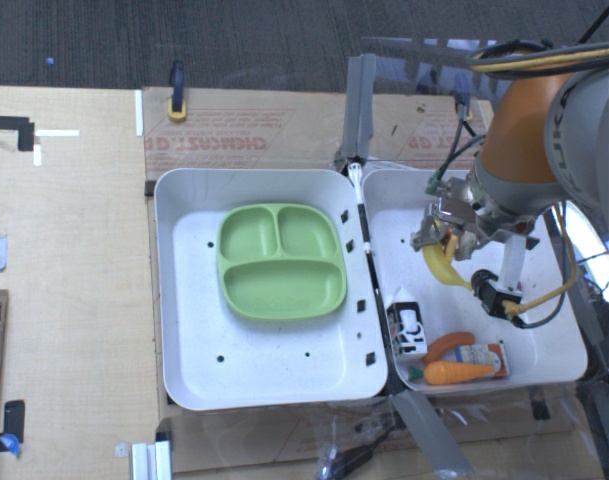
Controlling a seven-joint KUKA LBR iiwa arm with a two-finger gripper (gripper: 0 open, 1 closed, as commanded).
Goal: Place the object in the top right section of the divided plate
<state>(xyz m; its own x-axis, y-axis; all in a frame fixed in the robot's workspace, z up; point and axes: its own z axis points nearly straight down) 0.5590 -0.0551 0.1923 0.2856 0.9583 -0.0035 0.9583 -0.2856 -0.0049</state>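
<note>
banana point(440, 265) pinched in the hand point(447, 240) above the right bin point(574, 360), divided plate point(281, 260) at 9 o'clock, its sections bare, transfer left.

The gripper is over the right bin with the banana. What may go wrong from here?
1. The banana hangs below the gripper, and the hold looks partial, so it may slip on the way.
2. The path to the green plate crosses the wall between the bins, which the hanging banana may hit.
3. The top right section is small; the curved banana may overlap its ridge.
</note>
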